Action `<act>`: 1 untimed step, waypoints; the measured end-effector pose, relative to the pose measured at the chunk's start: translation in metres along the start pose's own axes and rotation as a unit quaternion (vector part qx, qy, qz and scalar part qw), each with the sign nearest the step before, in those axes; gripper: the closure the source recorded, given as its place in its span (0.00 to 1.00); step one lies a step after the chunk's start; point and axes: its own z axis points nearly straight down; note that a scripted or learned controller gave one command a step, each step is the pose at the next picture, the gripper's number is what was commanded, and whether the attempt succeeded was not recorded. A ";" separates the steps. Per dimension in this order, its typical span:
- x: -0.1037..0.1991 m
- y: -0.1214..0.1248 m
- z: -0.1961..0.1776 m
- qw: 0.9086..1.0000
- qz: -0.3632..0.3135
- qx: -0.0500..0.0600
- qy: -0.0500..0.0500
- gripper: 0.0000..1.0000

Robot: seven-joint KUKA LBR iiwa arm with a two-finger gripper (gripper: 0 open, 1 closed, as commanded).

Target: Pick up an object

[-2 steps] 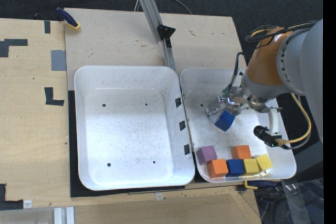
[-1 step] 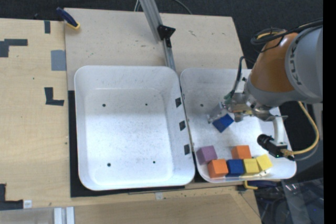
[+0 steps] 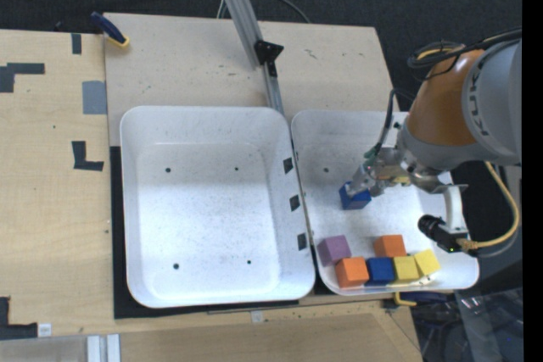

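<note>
Open left bin (image 3: pixel 204 199); blocks (image 3: pixel 377 263) along right bin's near wall

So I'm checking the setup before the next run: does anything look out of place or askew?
Nothing stands out. The small coloured blocks cluster at the near edge of the right white bin, and a blue cube sits apart under the gripper.

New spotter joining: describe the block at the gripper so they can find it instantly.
Look in the right bin, the one the grey and orange arm reaches into. Near its middle, at the gripper, sits a blue block. It stands alone, apart from the cluster along the bin's near edge, which holds another blue block.
</note>
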 end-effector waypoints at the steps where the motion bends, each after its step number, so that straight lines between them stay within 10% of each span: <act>1: 0.080 0.029 -0.057 1.000 -0.005 -0.004 0.001 1.00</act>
